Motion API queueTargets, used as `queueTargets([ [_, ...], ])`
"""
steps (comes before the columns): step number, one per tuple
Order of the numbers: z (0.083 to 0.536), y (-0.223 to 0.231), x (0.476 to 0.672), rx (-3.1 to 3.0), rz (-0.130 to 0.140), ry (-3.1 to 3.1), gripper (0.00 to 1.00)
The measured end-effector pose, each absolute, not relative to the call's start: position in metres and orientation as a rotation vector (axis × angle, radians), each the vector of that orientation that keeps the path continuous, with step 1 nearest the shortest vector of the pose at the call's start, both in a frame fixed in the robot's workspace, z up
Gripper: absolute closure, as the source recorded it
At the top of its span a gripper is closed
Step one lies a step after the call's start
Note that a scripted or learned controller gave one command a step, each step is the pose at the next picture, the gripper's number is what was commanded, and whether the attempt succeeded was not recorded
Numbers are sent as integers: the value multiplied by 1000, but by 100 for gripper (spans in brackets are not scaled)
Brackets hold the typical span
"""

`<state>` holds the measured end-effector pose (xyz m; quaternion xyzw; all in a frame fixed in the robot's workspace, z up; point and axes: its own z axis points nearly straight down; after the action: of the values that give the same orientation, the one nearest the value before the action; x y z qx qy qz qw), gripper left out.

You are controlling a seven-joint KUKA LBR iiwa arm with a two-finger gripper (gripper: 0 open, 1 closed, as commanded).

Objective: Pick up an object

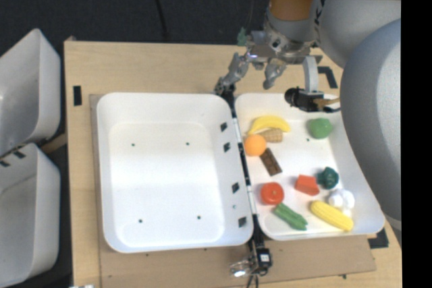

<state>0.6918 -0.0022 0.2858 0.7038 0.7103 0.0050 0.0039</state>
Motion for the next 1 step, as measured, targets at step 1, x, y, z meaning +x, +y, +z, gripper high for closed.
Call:
queueTargets([
  [1,291,-8,692,2206,5,2223,100],
])
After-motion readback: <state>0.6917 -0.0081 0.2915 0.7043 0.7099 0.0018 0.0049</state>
